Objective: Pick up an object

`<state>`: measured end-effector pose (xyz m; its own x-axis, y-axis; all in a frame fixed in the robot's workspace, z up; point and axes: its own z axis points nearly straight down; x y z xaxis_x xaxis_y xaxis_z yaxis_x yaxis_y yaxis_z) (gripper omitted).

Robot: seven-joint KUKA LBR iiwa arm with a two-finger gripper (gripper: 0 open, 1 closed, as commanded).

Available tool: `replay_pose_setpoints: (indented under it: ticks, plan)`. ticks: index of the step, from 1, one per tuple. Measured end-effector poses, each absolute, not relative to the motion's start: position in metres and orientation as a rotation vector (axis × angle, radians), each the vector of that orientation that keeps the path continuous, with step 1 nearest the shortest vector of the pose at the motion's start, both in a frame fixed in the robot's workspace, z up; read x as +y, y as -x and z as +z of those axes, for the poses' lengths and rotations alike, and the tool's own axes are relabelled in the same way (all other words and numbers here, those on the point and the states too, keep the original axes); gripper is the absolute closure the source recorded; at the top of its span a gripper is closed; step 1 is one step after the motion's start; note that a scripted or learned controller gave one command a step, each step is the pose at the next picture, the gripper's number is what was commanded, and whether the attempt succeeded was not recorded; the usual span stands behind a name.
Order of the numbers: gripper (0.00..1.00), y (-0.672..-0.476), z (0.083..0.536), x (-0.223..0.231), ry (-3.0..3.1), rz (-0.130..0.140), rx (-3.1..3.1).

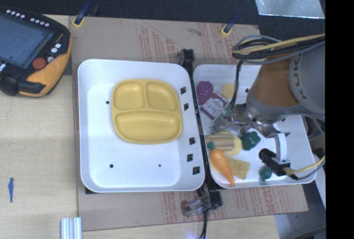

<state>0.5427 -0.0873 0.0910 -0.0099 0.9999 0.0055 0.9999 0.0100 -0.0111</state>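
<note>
- The task names no single thing; the likeliest pick is the beige roll-shaped toy, which lies just below the gripper in the right bin.
- Touching that roll on its lower side is an orange toy carrot; a pale yellow wedge sits beside the carrot, further from the fingertips.
- A teal toy piece lies just right of the roll, under the wrist.
- Above the fingertips sit a purple grape-like toy and a pink-and-white packet.
- To do this step well, I judge the fingers should straddle 1 item alone, away from the carrot, and go low enough to close around its sides.
- The wrist hides the fingers, so I cannot tell how wide they stand or whether they touch anything; nothing is seen held.
- Well to the left, the left bin holds a yellow 3-compartment plate.
</note>
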Motion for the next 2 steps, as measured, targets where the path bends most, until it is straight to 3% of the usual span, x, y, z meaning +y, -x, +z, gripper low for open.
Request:
replay_pose_setpoints:
  ticks: [1,2]
  plan:
    - [0.0,-0.512,0.091,-0.096,2.215,0.007,-2.22]
    - [1.0,-0.515,0.105,-0.096,2.217,-0.001,-2.226]
